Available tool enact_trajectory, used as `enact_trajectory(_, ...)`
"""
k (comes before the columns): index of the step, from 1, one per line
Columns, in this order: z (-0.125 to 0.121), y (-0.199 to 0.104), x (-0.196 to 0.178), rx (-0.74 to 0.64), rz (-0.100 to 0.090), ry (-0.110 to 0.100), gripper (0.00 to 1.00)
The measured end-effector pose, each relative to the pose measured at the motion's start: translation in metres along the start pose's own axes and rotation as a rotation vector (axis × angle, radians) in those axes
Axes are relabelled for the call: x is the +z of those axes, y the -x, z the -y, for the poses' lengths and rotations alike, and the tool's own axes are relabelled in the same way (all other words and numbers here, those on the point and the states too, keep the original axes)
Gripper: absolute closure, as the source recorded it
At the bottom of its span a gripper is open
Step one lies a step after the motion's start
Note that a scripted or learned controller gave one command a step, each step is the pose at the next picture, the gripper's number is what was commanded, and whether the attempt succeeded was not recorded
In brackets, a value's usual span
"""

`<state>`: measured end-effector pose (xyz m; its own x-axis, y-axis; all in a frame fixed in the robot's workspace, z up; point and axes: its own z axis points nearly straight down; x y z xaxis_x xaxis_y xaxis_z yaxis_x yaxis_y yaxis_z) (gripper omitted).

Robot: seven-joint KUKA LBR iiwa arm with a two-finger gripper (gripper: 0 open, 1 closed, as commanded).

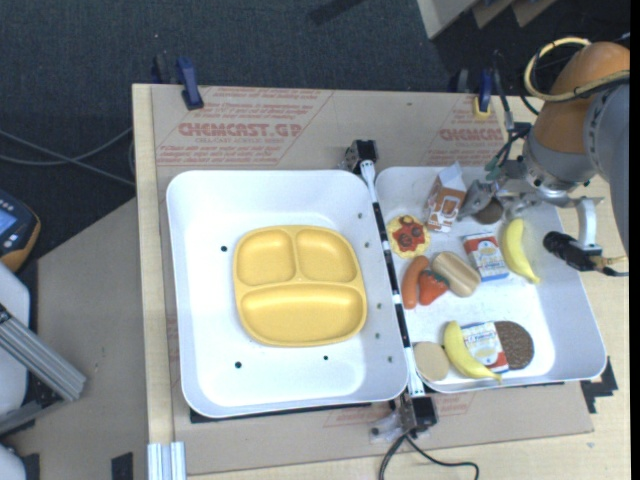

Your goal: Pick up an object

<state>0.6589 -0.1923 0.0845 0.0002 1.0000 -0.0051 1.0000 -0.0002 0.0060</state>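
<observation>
Dark carpeted floor [90, 28]; brown bench board [250, 128]; loose black cables [50, 153]

- Arm [590, 118]: grey rounded housing, smooth and matte.
- Band [598, 68]: orange, glossy, domed, sitting above the wrist.
- Cable [545, 60]: pale yellow loop running beside the orange band.
- Wrist section [560, 163]: grey cylinder with a lighter metallic flange beneath.
- Tool [497, 196]: small grey-metal parts, details too small to tell.

Single fixed camera above the bench [300, 118], looking down at a slant; both white bins [200, 268] occupy the frame's centre and right.
</observation>
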Motion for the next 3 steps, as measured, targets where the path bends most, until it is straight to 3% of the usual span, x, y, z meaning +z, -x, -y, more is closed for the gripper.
enact_trajectory(1,0.068,-0.045,-0.001,0.000,-0.008,-0.012,0.00)
enact_trajectory(2,0.064,-0.044,-0.011,0.000,-0.005,-0.004,1.00)
enact_trajectory(3,0.078,-0.116,-0.107,-0.007,-0.006,0.001,1.00)
